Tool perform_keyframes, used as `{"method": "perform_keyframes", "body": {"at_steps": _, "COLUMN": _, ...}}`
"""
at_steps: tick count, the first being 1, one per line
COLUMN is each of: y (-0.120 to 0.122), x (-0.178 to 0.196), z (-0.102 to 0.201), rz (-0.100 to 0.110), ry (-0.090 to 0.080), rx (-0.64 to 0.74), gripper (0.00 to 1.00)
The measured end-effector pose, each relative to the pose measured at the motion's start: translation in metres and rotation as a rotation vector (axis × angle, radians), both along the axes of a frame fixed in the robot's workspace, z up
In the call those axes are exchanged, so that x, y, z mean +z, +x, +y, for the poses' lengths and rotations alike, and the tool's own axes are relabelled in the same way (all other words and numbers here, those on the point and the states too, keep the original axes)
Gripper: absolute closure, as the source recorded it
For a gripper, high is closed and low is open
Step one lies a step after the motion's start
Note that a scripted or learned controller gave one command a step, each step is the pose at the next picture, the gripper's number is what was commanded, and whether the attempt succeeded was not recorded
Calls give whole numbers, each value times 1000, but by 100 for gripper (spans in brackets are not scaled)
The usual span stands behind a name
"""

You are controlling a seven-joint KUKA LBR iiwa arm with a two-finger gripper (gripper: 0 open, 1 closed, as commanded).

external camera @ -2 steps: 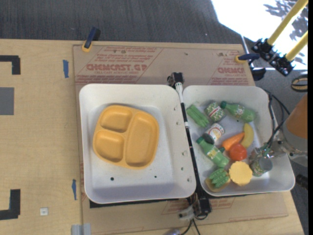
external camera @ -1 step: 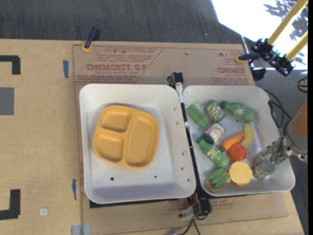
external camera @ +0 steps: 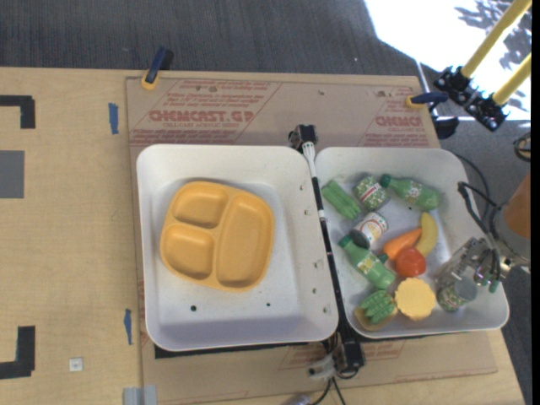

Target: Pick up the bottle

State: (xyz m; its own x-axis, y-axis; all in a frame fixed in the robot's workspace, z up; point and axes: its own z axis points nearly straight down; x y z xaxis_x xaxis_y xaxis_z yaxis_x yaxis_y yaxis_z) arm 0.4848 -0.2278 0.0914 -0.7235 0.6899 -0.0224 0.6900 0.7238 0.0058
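Clutter fills the right bin (external camera: 472, 319): two green bottles with printed labels, one lying near the middle at the bin's left side (external camera: 368, 258), the other along the far wall (external camera: 411, 191). Around the nearer bottle sit a small white can (external camera: 372, 225) just beyond it, an orange carrot (external camera: 402, 242) and a red tomato (external camera: 411, 262) just to its right, and a round yellow piece (external camera: 415, 299) with a green leafy toy (external camera: 376, 307) toward the front edge. A green pepper-like piece (external camera: 339, 199), a second small can (external camera: 369, 190) and a banana (external camera: 429, 234) crowd the far half.

The pincer (external camera: 472, 270) hangs low at the bin's right wall, near a crumpled grey object (external camera: 451, 295); whether its fingers are spread or closed cannot be told, and nothing is seen between them. It is well apart from both bottles, with the tomato and yellow piece between it and the nearer one.

The left bin (external camera: 156, 226) holds a yellow divided tray (external camera: 218, 234), with bare white floor around it. Both bins rest on cardboard (external camera: 219, 108) on the desk (external camera: 59, 226).
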Motion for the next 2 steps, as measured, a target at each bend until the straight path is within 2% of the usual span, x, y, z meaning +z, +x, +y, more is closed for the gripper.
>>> {"method": "perform_keyframes", "body": {"at_steps": 1, "y": -2, "x": -1, "z": 4, "rz": 13, "ry": 10, "rx": 5, "gripper": 0}}
{"method": "perform_keyframes", "body": {"at_steps": 2, "y": 2, "x": 11, "z": 1, "rz": -9, "ry": -2, "rx": 1, "gripper": 100}}
